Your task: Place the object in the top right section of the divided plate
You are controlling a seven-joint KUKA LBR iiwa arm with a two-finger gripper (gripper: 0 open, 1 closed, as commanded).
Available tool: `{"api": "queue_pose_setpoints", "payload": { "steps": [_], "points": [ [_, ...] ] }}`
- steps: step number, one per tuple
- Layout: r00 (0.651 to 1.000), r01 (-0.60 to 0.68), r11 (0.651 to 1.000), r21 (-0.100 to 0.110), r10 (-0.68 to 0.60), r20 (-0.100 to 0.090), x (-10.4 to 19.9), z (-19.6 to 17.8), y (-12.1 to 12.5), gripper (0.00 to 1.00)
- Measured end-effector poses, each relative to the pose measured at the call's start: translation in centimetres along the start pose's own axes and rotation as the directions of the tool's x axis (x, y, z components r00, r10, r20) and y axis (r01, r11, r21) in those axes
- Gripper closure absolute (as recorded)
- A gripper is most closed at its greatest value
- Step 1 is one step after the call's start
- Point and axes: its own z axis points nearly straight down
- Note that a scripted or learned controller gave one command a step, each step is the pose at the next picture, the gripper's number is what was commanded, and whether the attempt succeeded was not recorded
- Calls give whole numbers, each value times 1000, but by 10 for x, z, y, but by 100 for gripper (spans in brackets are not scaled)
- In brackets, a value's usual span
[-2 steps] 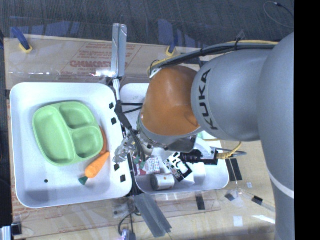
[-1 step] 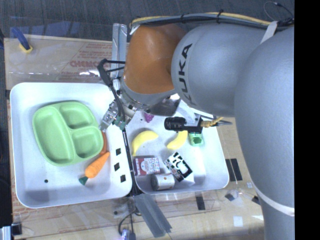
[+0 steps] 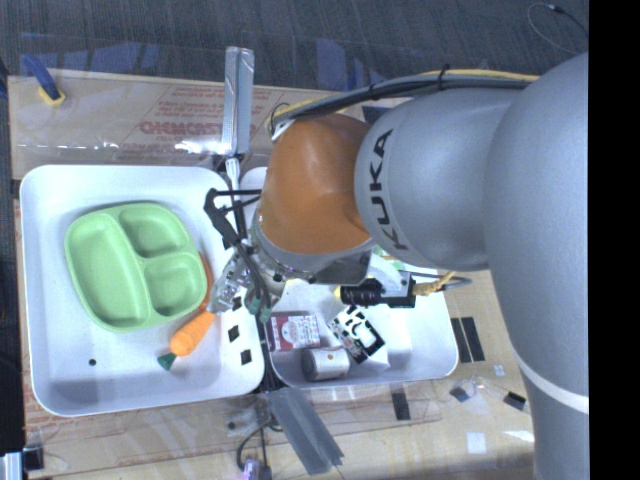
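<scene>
White left bin point(image 3: 40, 268) holding green divided plate point(image 3: 135, 263), toy carrot point(image 3: 190, 336) just below-left of pincer point(image 3: 235, 290), pincer's state unclear

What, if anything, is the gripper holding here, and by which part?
It cannot be told. The gripper sits at the divider between the bins, largely hidden under the arm's wrist. The toy carrot lies apart beside the green divided plate.
</scene>
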Motion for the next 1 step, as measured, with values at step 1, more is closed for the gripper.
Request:
{"api": "queue_pose_setpoints", "payload": {
  "steps": [1],
  "points": [
    [994,107,994,0,-107,-1,22,0,-1,100]
  ]
}}
